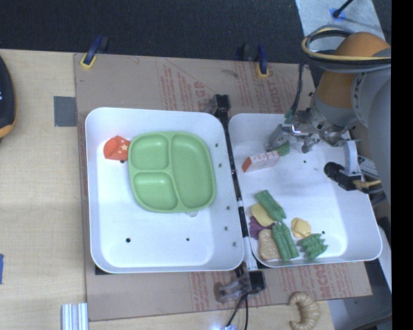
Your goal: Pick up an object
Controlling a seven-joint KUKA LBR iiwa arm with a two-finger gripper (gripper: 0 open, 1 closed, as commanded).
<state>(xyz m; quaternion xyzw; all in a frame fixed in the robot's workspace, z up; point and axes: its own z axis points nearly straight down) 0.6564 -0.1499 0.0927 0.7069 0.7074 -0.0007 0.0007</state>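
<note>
My gripper [282, 141] hangs low over the far part of the right bin [344, 215], reaching in from the right. Just below and left of it lies a small red and white box [261, 161], close to the gripper tip. A small green bit shows at the gripper tip, but I cannot tell if it is held. At the bin's near side is a cluster of toy food: a green pod [269, 204], a yellow piece [261, 216], a tan piece [266, 245], a green bean [283, 240], another yellow piece [301, 227] and a leafy green piece [313, 245].
The left bin [110, 239] holds a green divided plate [172, 171] and a red piece with a yellow star [115, 148] at its far left. A tan curled thing [305, 310] lies on the bench in front of the bins.
</note>
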